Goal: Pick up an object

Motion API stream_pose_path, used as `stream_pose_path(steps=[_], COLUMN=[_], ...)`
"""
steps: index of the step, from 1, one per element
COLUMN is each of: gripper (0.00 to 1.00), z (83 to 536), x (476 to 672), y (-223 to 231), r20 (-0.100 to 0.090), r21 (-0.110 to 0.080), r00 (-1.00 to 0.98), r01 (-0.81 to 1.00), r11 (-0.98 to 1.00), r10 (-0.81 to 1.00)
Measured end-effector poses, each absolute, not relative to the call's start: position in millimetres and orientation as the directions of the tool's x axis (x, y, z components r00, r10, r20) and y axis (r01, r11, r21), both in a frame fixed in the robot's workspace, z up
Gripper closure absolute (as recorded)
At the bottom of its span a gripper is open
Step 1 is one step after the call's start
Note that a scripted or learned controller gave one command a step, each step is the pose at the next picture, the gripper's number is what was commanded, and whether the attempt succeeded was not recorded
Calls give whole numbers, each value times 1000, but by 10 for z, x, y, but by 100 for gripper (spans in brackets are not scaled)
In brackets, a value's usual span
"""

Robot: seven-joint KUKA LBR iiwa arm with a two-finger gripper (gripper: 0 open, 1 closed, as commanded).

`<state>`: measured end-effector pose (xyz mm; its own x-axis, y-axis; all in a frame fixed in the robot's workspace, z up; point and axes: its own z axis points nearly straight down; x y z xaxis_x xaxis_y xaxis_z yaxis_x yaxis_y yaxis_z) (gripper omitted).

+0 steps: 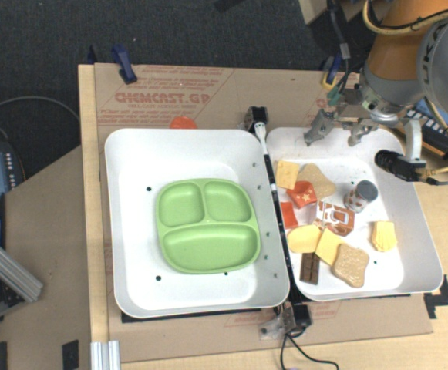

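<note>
The hand (pixel 338 134), fingers spread and holding nothing, hovers at the upper right of the frame; the food pieces (pixel 325 223) lie directly below it in the right bin (pixel 420 260).

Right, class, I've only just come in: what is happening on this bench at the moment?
A grey robot arm reaches in from the right, its gripper open above the far edge of the right bin. It holds nothing. That bin contains a jumble of toy food, including a slice of bread and a chocolate bar. The left bin holds a green divided plate.
</note>
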<state>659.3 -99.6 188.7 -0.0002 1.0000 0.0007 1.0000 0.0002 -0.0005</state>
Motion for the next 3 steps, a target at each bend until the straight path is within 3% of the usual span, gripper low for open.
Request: stream_pose_path(steps=[2,3], gripper=[0,100], z=[817,951], x=[5348,5395], y=[-1526,-1515], r20=[2,-1], r21=[-9,3], r00=[4,1], r01=[1000,1000], r11=[-4,-1], r10=[1000,1000])
